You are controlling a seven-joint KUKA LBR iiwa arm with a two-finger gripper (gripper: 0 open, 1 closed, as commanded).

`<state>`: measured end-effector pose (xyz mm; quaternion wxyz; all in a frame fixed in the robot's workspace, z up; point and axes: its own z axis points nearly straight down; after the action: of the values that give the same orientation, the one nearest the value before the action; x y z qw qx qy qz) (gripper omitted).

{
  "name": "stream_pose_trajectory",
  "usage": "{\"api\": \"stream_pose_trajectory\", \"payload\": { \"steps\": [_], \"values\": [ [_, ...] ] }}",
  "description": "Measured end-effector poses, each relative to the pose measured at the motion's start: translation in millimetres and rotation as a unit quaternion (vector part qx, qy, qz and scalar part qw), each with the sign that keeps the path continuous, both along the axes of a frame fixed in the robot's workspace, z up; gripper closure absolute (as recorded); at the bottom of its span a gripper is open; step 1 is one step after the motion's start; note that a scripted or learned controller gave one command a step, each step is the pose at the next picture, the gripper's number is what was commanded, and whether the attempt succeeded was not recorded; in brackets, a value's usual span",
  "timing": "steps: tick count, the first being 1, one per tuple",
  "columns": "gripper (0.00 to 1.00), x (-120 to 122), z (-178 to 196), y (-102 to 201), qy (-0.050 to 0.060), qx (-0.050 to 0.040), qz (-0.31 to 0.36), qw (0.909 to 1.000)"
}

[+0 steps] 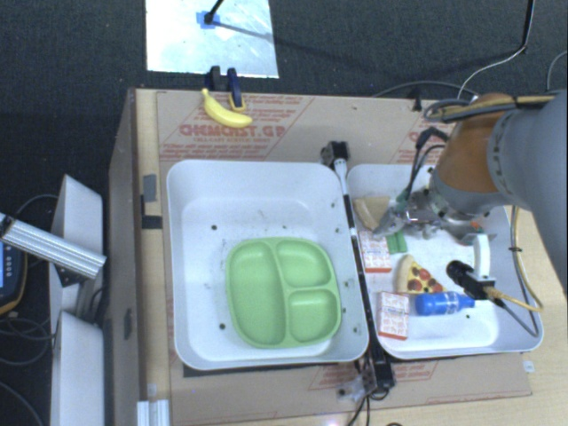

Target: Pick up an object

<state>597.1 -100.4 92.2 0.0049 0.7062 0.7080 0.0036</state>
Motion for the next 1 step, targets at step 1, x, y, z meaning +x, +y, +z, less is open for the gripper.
{"api": "stream_pose_trajectory", "payload": {
  "steps": [1],
  "values": [
    [0.0, -73.3, -1.5, 5.5, -0.004, -0.0022, -0.002, 1.0]
  ]
}}
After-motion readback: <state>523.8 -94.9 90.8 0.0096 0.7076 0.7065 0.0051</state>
